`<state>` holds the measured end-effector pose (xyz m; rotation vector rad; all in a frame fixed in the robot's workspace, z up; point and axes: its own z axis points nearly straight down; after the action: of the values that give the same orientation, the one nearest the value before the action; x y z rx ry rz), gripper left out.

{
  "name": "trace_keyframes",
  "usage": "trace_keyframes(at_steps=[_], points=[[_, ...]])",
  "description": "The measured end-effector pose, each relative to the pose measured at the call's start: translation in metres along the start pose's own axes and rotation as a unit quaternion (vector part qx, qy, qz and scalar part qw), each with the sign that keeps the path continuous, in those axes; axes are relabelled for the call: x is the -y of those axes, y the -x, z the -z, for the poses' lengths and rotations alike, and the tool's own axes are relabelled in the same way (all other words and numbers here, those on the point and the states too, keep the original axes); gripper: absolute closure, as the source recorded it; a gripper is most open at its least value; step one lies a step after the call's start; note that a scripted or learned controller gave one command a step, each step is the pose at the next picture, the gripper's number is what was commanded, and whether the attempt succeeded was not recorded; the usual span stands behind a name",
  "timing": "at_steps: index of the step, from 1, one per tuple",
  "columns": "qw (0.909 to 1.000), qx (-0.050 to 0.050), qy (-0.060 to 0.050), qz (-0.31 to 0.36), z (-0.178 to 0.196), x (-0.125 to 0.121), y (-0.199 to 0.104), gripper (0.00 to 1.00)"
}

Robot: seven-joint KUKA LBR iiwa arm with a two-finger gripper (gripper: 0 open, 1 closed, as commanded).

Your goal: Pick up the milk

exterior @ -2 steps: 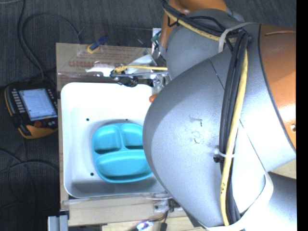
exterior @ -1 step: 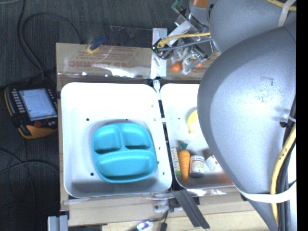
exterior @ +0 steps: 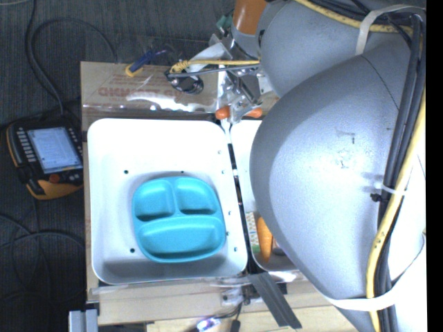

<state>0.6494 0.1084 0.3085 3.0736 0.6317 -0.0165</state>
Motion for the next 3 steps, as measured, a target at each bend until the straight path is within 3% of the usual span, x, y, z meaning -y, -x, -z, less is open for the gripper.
trace_keyframes(at_steps=[1, 2, 3], points=[[1.0, 0.0, 0.001, 0.001, -0.011, -0.006, -0.007, 1.0], [0.9958, -0.001, 0.001, -0.092, -0.034, 0.075, -0.04, 1.0], [0.9979, -0.001, 0.001, -0.065, 0.054, 0.054, -0.028, 1.0]])
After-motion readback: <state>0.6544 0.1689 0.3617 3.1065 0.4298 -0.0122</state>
